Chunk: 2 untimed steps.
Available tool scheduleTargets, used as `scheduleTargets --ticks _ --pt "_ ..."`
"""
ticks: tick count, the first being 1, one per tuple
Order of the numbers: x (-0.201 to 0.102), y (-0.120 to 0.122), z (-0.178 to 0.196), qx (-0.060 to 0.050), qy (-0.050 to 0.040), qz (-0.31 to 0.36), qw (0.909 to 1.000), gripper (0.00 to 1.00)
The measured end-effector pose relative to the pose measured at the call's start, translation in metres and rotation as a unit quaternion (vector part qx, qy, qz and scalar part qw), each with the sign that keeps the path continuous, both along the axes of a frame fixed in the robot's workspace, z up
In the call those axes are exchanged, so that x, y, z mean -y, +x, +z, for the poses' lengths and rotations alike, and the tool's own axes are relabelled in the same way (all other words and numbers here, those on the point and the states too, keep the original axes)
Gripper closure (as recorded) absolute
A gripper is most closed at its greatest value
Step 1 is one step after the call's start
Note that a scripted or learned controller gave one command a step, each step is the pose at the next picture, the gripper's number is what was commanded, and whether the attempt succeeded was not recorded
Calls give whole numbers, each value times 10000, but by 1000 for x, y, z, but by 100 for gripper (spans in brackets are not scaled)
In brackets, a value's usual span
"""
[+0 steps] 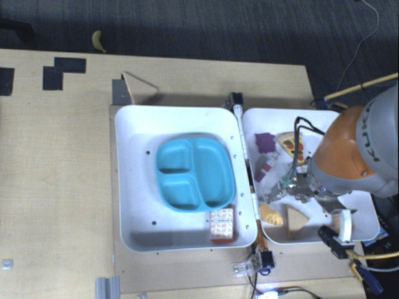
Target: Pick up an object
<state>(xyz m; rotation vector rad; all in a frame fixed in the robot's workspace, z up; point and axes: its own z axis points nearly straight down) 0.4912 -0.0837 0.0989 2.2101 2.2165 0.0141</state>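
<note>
While pincer (282, 189) grip unreadable: two white bins (134, 167) (side by side), one blue tray (194, 173).

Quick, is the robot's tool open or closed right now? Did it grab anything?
Tool: low in the right bin, among the small items; I cannot tell whether it is open, closed or holding something.

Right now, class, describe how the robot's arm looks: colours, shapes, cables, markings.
The arm is grey and rounded, with a broad glossy orange band above the wrist. Part of dark lettering shows on the grey shell. Thin black cables loop from the band toward the pincer, a dark metal assembly.
</note>
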Motion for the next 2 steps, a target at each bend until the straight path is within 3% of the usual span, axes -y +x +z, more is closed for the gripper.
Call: scheduleTargets --ticks 1,2 --pt "-1 -2 -12 -35 6 -9 10000 0" --pt "-1 0 0 -4 3 11 10000 100"
